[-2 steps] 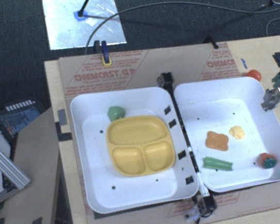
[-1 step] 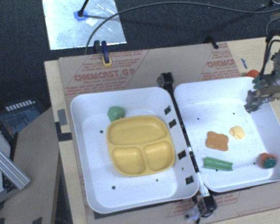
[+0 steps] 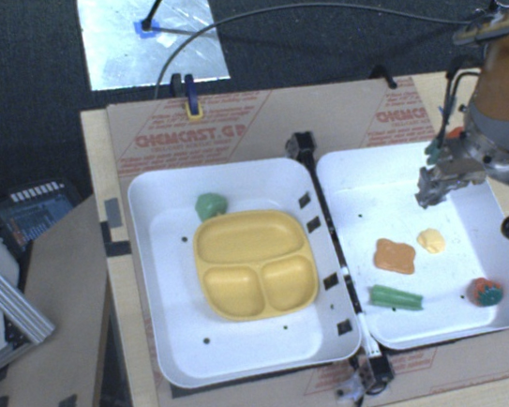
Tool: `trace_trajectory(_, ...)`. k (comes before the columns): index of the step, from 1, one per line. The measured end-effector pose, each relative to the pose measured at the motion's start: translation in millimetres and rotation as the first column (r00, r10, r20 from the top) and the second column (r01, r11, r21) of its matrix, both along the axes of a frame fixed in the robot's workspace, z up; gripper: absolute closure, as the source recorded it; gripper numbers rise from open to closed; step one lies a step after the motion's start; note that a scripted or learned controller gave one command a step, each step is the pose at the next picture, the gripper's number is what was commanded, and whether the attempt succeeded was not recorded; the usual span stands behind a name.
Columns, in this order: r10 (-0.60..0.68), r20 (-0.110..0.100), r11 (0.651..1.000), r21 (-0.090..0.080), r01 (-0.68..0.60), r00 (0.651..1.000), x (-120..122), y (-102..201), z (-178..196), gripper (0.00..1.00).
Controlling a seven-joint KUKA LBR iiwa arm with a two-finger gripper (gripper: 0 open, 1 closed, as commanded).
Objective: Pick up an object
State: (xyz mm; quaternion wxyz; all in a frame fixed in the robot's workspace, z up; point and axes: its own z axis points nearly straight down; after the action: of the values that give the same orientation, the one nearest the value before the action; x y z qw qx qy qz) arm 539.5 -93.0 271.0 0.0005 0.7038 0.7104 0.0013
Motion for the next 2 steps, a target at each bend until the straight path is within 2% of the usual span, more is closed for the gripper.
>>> trace_trajectory(2,0.000,-0.001,1.000,0.000,0.000,1.000,-9,100,4,1.00)
